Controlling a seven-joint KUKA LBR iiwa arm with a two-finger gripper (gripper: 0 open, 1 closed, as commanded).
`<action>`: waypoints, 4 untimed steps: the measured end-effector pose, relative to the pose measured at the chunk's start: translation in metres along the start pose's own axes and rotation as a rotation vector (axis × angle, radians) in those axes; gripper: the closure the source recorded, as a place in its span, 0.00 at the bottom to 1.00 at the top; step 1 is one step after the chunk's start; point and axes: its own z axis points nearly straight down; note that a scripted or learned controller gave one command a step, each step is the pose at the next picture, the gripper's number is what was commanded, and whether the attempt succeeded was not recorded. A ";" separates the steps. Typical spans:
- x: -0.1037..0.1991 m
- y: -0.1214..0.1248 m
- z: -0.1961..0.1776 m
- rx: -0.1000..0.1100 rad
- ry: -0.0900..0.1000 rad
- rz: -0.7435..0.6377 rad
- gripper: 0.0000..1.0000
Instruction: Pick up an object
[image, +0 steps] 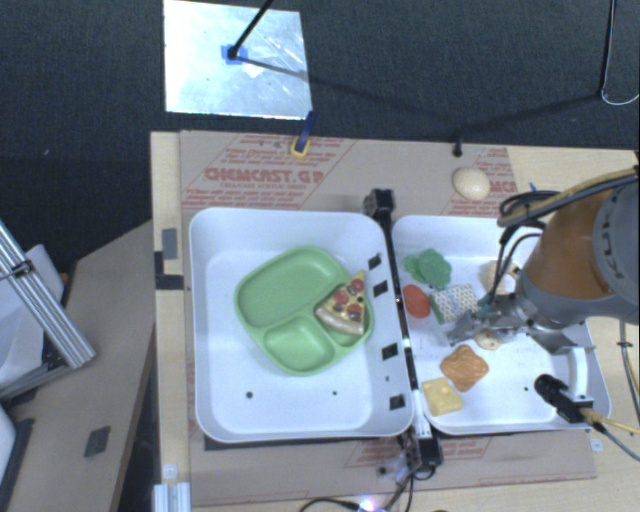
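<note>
Gripper (470, 326) hangs low over the middle of the right bin (575, 415), and from my seat I cannot tell how it is set, since the wrist hides it. Just beside its tip I see a small patterned block (455, 299), with a red tomato piece (415, 301) to the left and a green leafy toy (432, 266) above that. Below the tip lie an orange nugget (465, 367) and a yellow cracker (442, 396). Over in the left bin (225, 400), a pizza slice (345, 307) rests on the green divided plate (280, 295).
</note>
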 end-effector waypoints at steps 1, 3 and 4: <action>-0.004 0.003 -0.013 -0.014 -0.010 0.002 1.00; -0.001 0.001 -0.100 -0.001 0.001 -0.005 1.00; -0.001 0.002 -0.138 0.000 0.000 -0.005 1.00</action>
